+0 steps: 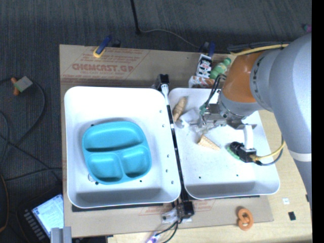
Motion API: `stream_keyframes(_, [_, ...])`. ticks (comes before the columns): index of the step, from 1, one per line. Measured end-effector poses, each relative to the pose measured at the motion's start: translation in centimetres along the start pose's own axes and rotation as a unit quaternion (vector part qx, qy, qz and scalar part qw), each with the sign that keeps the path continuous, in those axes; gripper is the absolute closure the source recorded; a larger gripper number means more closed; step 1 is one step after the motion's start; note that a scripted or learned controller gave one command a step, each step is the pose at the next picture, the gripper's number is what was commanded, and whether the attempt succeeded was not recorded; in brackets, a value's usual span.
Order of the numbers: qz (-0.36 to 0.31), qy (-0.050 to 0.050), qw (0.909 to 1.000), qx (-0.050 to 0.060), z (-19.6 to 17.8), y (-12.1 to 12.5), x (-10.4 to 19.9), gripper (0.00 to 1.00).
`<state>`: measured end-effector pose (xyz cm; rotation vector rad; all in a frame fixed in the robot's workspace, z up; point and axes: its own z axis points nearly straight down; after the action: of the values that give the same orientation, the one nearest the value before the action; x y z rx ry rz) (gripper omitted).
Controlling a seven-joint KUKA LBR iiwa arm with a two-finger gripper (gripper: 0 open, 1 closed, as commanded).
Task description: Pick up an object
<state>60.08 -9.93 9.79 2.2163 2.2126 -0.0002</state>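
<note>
My gripper (pixel 206 125) hangs low over the upper middle of the right bin (pixel 253 184), with the grey arm and its orange band reaching in from the right. A tan cone (pixel 208 143) lies on the bin floor just below the gripper, close to it or touching it. A second tan cone (pixel 179 108) leans at the bin's upper left wall. Between that cone and the gripper lies a small pale, crumpled piece (pixel 190 118). I see nothing lifted off the floor.
The left bin (pixel 76 186) holds a blue divided plate (pixel 117 151). A small orange ring (pixel 245 217) lies on the bench in front of the right bin. A printed box (pixel 203 68) and a blue clamp (pixel 102 46) sit on the board behind the bins.
</note>
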Motion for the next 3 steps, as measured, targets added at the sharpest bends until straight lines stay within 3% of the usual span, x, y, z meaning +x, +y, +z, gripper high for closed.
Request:
stream_keyframes(1, [-0.001,0.002,1.0,0.002,-5.8,6.8,-5.2,1.0])
stream_keyframes(2, [-0.001,0.002,1.0,0.003,-5.7,6.8,-5.2,0.0])
stream_keyframes(3, [-0.001,0.003,1.0,0.003,0.5,1.7,-3.2,0.0])
